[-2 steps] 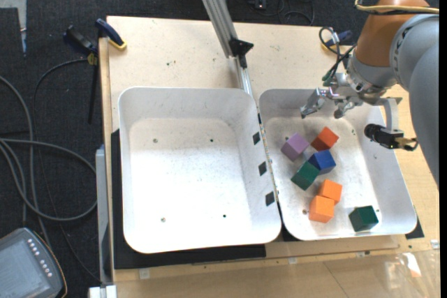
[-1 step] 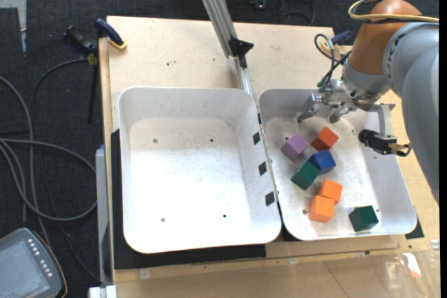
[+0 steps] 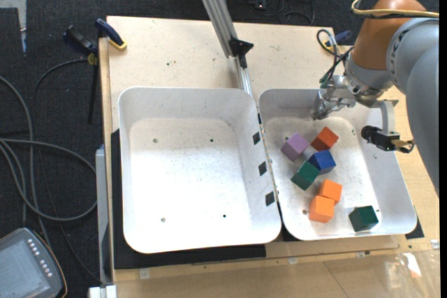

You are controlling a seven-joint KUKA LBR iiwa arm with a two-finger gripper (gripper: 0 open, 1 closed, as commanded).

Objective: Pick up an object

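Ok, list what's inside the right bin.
Right bin: purple block, red-orange block, blue block, two green blocks, two orange blocks. The claw covers the bin's back corner.

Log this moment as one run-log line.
gripper: above right bin far end, holding nothing seen | blocks: seven in right bin | nearest: red block | left bin: untouched

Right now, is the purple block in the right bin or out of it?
In. The purple block lies on the right bin's floor beside the other blocks, below the gripper.
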